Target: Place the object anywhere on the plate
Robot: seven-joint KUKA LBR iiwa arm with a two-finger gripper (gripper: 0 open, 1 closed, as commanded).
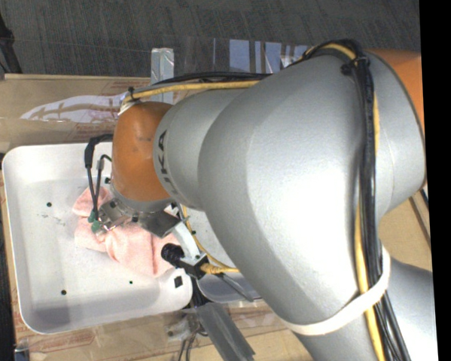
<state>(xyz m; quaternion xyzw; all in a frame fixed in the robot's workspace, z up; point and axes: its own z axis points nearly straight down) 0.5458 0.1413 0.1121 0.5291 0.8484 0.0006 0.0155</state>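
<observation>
From where I stand the big grey arm blocks most of the bench. Its orange band hangs over the right part of the left white bin, and the wrist below it is down among a crumpled pink cloth that lies in that bin, toward its right wall. The gripper sits at the cloth's upper edge, just beside or touching it — whether it is spread or closed, or has anything caught in it, I cannot tell, since the wrist hardware and cables cover its tip.

The cloth looks to be the object meant for the plate, though that is my guess. It rests on the bin floor, bunched, so as far as I can judge the task is at its start: nothing lifted, nothing delivered. I cannot pick out a plate; a pale curved rim just right of the cloth, under the arm, might be one, but it is too hidden to say.

As for room — the bin's left half is bare floor with a few dark specks, so there is space on that side. To the right of the cloth things are tight: the bin wall, a black fitting with a yellow cable, and the arm's own bulk crowd close. A lift would likely need to go straight up before crossing that wall, lest the cloth drag on the rim.
</observation>
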